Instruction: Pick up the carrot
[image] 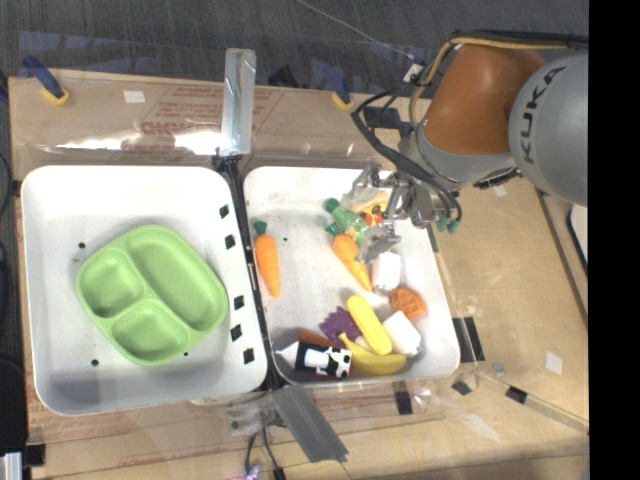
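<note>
The end effector [385, 218] is hanging low over the far part of the right bin [300, 183] — and whether it is open or closed is impossible to tell from here, with toys crowding beneath it. Two carrots are lying in this bin. One carrot [267, 264] is resting alone against the bin's left wall, well clear of the arm. A second, smaller carrot [350, 256] is sitting just below the end effector, beside a white block [386, 270] — possibly touching it. Nothing is visibly lifted, so the pick is looking not yet done: grasp and raise are both left.
</note>
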Robot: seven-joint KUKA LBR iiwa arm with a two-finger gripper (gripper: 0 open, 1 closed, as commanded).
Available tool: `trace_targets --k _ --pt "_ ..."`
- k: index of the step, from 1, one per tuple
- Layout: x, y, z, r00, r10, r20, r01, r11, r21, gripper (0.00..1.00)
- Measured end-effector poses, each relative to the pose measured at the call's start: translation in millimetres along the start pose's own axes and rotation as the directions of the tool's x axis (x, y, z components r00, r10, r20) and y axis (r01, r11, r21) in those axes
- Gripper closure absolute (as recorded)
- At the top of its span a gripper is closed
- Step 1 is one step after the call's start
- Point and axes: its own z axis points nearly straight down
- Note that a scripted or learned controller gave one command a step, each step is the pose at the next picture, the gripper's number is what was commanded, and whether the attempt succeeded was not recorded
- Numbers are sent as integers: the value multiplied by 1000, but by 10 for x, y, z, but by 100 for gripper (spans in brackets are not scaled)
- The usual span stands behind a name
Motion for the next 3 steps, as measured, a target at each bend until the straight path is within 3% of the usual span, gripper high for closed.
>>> trace_targets --k 1,2,3 --pt "62 -111 1176 1000 -29 0 29 1000 -2 0" --pt "37 -84 1054 999 -39 4 39 999 -1 100" --pt "152 205 -89 988 -151 13 151 988 3 100"
